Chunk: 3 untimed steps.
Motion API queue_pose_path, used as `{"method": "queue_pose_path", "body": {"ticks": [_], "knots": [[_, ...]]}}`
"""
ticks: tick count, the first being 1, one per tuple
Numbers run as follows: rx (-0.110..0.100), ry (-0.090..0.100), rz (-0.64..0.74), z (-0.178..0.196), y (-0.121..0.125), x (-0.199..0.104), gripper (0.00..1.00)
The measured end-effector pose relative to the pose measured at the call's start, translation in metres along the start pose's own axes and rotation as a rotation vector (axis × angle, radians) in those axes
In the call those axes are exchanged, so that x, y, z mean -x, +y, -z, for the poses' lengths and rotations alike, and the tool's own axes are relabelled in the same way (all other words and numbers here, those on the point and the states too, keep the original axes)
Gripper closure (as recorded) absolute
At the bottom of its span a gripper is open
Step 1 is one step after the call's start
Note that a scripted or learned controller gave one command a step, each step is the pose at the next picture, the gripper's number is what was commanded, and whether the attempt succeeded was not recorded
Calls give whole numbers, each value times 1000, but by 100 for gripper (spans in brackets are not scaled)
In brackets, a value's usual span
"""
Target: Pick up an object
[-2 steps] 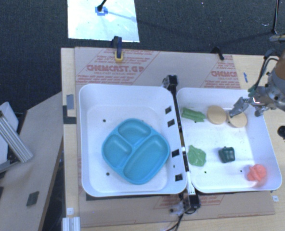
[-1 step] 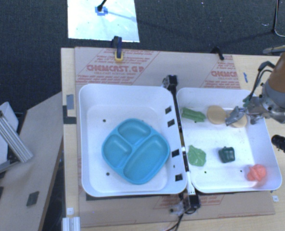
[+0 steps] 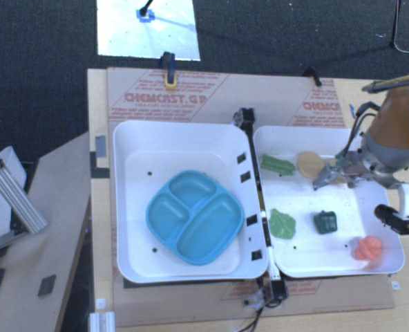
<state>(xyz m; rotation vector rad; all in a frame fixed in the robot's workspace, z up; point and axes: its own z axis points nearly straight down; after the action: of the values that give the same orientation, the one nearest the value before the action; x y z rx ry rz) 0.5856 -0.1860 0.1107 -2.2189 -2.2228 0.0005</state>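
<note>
The right bin (image 3: 329,265) holds several small items. A long green piece (image 3: 277,164) lies at its back left, with a tan round disc (image 3: 308,162) beside it. A light green leafy piece (image 3: 282,224) and a dark green pepper (image 3: 325,222) lie nearer the front, and a salmon-pink lump (image 3: 368,248) sits in the front right corner. My gripper (image 3: 334,177) hangs low over the back of this bin, just right of the tan disc and above the pepper. Nothing shows in its grasp.
The left bin (image 3: 132,185) carries a blue divided plate (image 3: 194,216). A black divider rail (image 3: 254,185) runs between the bins. The arm's orange band (image 3: 398,113) and a black cable fitting (image 3: 394,220) overhang the right bin's right side.
</note>
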Motion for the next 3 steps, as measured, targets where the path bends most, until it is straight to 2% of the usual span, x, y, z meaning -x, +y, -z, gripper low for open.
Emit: {"method": "queue_pose_path", "body": {"ticks": [1, 2, 3], "knots": [[6, -2, 0, 13, 2, 1, 100], [6, -2, 2, 58, 0, -2, 100], [7, -3, 2, 116, 1, 8, 100]]}}
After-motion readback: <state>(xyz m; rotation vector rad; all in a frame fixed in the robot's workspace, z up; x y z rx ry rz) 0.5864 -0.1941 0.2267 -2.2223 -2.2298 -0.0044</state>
